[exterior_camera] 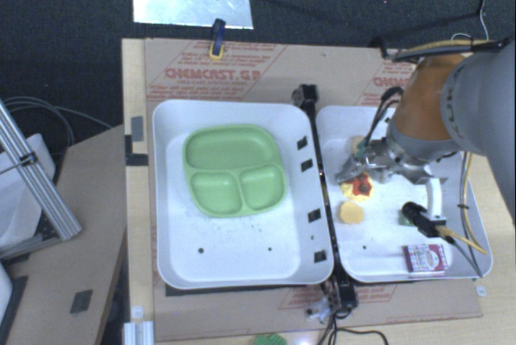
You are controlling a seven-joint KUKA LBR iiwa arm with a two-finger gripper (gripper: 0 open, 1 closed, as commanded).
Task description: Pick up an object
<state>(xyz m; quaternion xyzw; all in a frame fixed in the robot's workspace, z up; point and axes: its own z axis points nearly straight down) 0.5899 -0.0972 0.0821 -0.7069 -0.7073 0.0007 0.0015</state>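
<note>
Camera view: jaws (pixel 359 171) low over small red-and-yellow object (pixel 359 186) in right white bin (pixel 379 275), their state can't tell. Risk: they nudge it toward round yellow piece (pixel 351 212) and close on nothing

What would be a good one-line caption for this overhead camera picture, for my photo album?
A grey-and-orange robot arm reaches into the right bin among small objects, beside a green divided plate in the left bin.

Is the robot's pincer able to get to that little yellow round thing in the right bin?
Probably yes. The yellow round thing lies in the open on the bin floor, just below the pincer, with nothing on top of it. A red and yellow thing sits close by.
</note>
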